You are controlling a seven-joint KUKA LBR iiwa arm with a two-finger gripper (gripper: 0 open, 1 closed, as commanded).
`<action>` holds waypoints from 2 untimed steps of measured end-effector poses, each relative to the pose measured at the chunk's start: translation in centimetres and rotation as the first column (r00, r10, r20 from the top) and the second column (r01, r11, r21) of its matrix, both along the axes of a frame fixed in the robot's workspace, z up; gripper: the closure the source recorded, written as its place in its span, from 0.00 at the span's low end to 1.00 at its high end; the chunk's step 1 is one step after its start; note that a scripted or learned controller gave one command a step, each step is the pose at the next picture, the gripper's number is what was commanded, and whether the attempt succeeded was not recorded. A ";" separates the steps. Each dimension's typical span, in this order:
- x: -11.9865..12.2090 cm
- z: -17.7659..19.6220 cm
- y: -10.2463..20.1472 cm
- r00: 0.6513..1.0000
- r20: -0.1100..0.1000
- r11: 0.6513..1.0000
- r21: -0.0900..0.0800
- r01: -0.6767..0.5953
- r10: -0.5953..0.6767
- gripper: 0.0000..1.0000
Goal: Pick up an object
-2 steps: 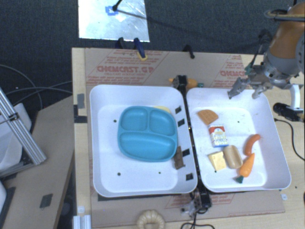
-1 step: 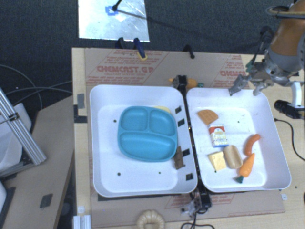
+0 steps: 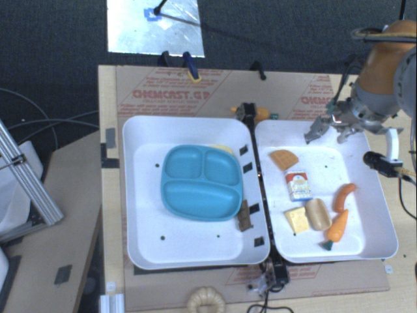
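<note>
Down at the near edge of the right bin (image 3: 381, 237) sits a toy carrot (image 3: 337, 227), long axis running diagonal w/ the green top toward the near-left and the tip up toward the far-right. Just left of it are a tan bread-roll thing (image 3: 318, 213) and a yellow cheese block (image 3: 298, 220), both roughly lined up near-to-far. Bit further back there's a small orange sausage-ish piece (image 3: 344, 195), tilted the same way as the carrot, and a red/white carton (image 3: 299, 186) standing lengthwise near-to-far, then an orange cracker-looking wedge (image 3: 284, 158). Left bin (image 3: 140, 175) has a blue divided plate (image 3: 201, 181) and a brown bit (image 3: 245, 216) by its near-right corner. Far back, the gripper (image 3: 333, 128) hangs over the right bin's far rim, fingers spread apart, nothing between them. So imo the pick hasn't happened yet: everything's lying in the bins, and descent, grab and lift are all left.
</note>
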State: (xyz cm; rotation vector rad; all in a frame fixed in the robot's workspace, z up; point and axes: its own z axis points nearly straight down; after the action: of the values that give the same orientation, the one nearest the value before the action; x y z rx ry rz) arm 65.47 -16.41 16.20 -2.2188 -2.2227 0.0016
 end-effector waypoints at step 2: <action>-0.3 -7.9 -0.8 1.000 0.002 1.000 -0.001 -0.002 0.002 0.00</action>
State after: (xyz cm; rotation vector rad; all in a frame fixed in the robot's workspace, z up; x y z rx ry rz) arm 65.16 -17.18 8.33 -2.2183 -2.2258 0.0007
